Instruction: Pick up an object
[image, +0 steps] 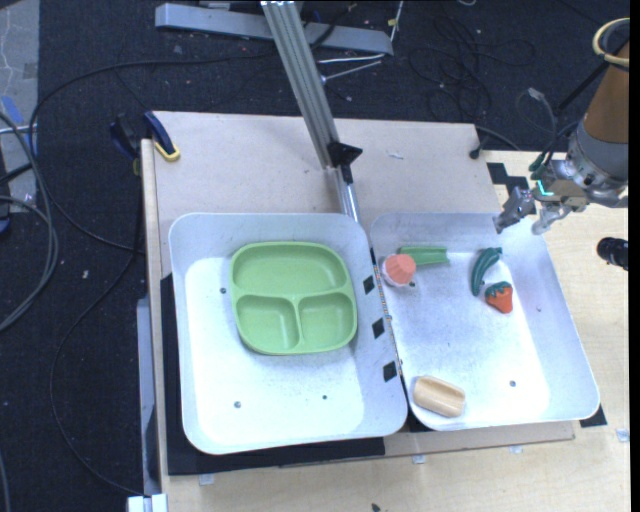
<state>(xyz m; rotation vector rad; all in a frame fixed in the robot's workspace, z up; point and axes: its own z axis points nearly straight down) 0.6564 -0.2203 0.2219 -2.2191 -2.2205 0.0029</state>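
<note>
My gripper (527, 217) hangs over the far right corner of the right bin (560, 330), its two fingers apart and nothing between them. Below and left of it lie a curved dark green toy (485, 268) and a red strawberry-like toy (500, 297), touching each other. An orange round toy (400, 268) lies beside a green stalk piece (426, 257) near the bin's left wall. A tan bread roll (440, 396) rests at the bin's near edge.
The left bin (200, 400) holds a green divided plate (295, 298). A metal pole (310, 90) slants down to the gap between the bins. Black clips (380, 325) sit along the shared wall. The wooden bench (420, 170) extends behind the bins.
</note>
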